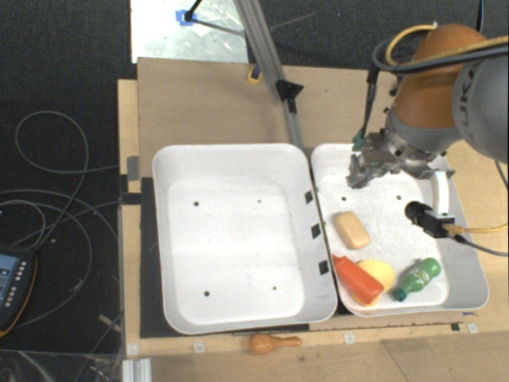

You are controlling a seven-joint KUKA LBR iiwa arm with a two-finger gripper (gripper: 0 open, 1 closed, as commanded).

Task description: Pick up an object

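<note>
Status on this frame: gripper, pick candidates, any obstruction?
Gripper over right bin far end, nothing visibly held. Tan block, orange piece, lemon, green bottle lie nearer. Nothing blocking.

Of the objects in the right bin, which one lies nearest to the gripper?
The tan block, just below the gripper. The orange carrot, yellow lemon and green bottle lie farther down, by the bin's near edge.

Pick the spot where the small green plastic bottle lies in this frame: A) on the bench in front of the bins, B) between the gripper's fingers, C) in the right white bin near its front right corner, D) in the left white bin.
C: the small green plastic bottle lies on the floor of the right white bin, near its front right corner, beside the yellow fruit, apart from the gripper.
</note>
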